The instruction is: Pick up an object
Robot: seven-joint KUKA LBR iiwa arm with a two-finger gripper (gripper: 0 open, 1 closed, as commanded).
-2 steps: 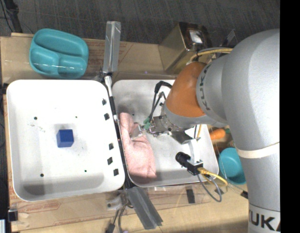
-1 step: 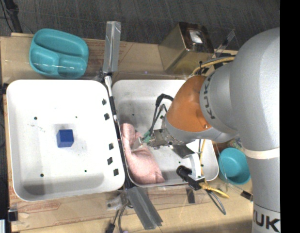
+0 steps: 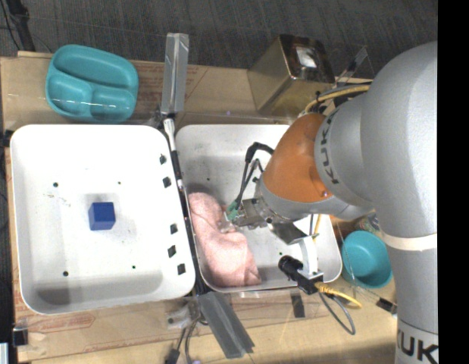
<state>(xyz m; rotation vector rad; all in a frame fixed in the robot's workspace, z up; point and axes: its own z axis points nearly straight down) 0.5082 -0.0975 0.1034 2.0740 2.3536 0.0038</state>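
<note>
Gripper low over pink cloth in right bin; finger state indiscernible; best pinch a raised fold, lift straight

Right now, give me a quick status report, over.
Hand down in right bin, at pink cloth. Grasp unconfirmed. Blue cube alone in left bin.

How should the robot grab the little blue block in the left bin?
Grip the blue block across two opposite flat sides, coming straight down from above. It sits alone on the left bin floor, away from the walls, so fingers probably fit on either side.
</note>
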